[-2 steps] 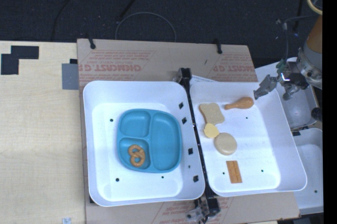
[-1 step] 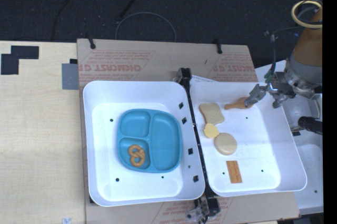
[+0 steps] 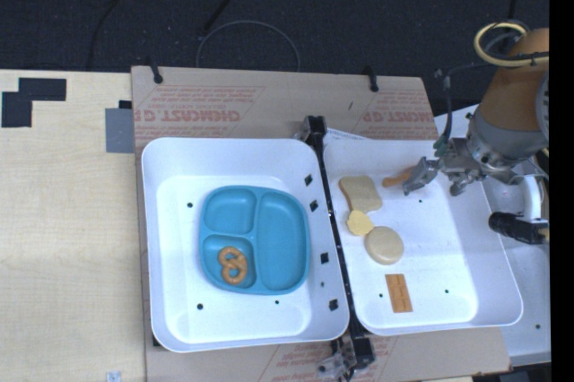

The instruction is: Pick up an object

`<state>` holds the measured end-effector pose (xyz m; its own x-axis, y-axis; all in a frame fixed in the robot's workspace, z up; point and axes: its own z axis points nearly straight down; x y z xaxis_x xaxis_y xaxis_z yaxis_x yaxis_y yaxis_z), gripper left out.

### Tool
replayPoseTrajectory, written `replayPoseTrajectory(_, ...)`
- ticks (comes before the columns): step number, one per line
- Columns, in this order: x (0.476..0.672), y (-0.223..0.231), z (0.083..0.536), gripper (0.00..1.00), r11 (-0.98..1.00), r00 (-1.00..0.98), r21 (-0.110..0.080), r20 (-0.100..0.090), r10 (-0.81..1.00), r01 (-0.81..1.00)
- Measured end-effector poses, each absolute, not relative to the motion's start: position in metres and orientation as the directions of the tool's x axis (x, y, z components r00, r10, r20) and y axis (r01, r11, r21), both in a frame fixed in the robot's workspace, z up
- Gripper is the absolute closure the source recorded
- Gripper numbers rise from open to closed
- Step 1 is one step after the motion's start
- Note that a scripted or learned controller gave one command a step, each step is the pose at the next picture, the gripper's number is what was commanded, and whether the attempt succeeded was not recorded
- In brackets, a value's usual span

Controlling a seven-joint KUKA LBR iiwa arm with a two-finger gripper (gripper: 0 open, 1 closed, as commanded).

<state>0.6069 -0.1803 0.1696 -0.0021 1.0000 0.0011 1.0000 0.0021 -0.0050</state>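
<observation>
1. Nearest us in the right bin (image 3: pixel 502 304) we see an orange wafer (image 3: pixel 399 292).
2. Farther in lie a round tan biscuit (image 3: pixel 384 245), a small yellow piece (image 3: pixel 360 222) and a pale bread slice (image 3: pixel 360 192).
3. In the left bin (image 3: pixel 170 299), a blue divided plate (image 3: pixel 269 232) holds a pretzel (image 3: pixel 233 264).
4. At the far right, the tool (image 3: pixel 439 177) hovers beside an orange stick (image 3: pixel 397 180); its fingers look spread, pinching nothing.

Bread slice (image 3: pixel 360 192): pale tan, lay flat in the right bin.
Yellow piece (image 3: pixel 360 223): small, touched the slice's near edge.
Round bun (image 3: pixel 384 245): cream, just beside the yellow piece.
Cracker (image 3: pixel 399 293): orange rectangle, lay apart.
Pretzel (image 3: pixel 233 264): in the plate's small compartment.
</observation>
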Motion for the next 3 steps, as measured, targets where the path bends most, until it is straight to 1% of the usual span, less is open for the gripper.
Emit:
replayPoseTrajectory(1,0.6,-0.187,0.121,0.0,0.0,0.0,-0.006,0.001,1.0,1.0)
replayPoseTrajectory(2,0.601,-0.188,0.133,1.0,-0.001,0.001,-0.004,0.001,1.0,1.0)
replayPoseTrajectory(3,0.607,-0.182,0.18,1.0,0.002,-0.002,0.001,0.0,1.0,1.0)
